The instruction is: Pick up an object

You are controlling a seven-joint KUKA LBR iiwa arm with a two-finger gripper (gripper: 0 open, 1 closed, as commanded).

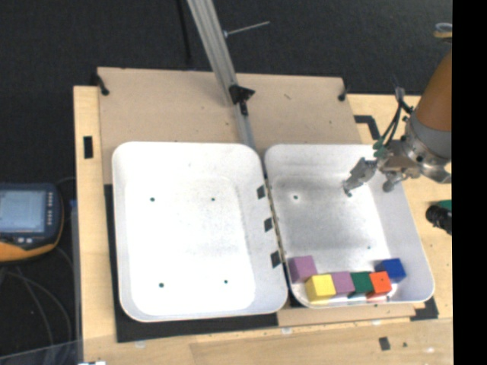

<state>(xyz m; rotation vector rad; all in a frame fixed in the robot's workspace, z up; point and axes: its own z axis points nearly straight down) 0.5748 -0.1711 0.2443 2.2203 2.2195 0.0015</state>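
Observation:
Several small blocks lie along the front edge of the right bin (396,219): a purple one (303,267), a yellow one (320,287), a mauve one (342,282), a green one (361,284), an orange one (379,282) and a blue one (391,268). My gripper (373,179) hangs over the back right part of that bin, well behind the blocks. Its fingers stand apart, open, with nothing between them.
The left bin (190,226) sits beside the right one, with black clips along the shared rim. A slanted metal rail (217,52) rises behind the bins. A handheld screen unit (27,215) lies off the bench at the far left.

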